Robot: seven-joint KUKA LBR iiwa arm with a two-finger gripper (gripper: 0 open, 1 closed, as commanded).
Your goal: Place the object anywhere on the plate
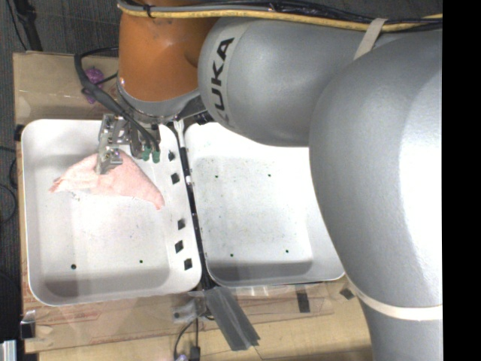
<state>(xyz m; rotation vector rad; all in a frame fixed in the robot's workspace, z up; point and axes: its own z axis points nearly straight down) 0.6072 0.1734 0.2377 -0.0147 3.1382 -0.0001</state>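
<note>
A pale pink, flat plate (113, 183) lies in the upper part of the left bin (45, 224), its outline looking irregular from this angle. My gripper (113, 153) hangs straight down over the plate's upper edge, its metal tip touching or just above the pink surface. Small green-tipped parts (153, 156) sit on the gripper's right side. I cannot make out any separate object at the gripper's tip; the wrist hides the area right behind it.
The right bin (255, 209) lies beside the left one, split from it by a raised rim with black clips (180, 224). The arm's orange band (158, 51) and grey body cover the top and right. Cables run at the upper left.
</note>
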